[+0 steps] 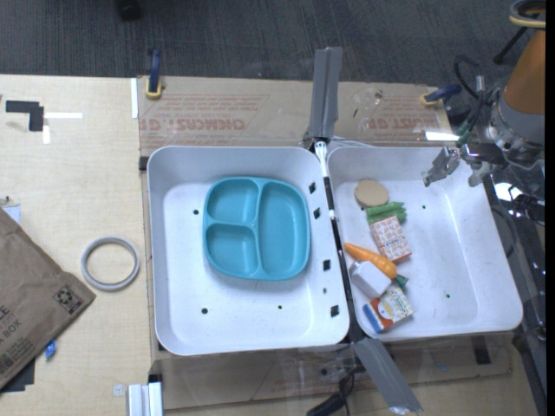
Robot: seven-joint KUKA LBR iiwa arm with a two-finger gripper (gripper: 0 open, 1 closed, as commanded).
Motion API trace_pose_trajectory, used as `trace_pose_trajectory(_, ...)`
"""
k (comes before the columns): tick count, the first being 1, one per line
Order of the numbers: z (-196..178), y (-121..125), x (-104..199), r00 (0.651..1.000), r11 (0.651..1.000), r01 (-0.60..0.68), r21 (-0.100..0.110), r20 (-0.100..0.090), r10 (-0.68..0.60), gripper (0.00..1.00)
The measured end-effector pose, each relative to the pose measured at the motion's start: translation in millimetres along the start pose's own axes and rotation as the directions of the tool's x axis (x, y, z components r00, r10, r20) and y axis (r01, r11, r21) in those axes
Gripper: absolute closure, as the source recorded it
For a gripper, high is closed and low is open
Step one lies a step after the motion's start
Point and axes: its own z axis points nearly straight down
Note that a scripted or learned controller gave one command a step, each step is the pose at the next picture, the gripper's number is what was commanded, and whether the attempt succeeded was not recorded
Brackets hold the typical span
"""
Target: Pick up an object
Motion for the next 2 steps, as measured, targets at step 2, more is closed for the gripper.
trace_pose_trajectory(2, 98.5, -77.0, 85.9, 0.997, 0.997, 0.071, -0.013, 0.002, -0.071, 0.0)
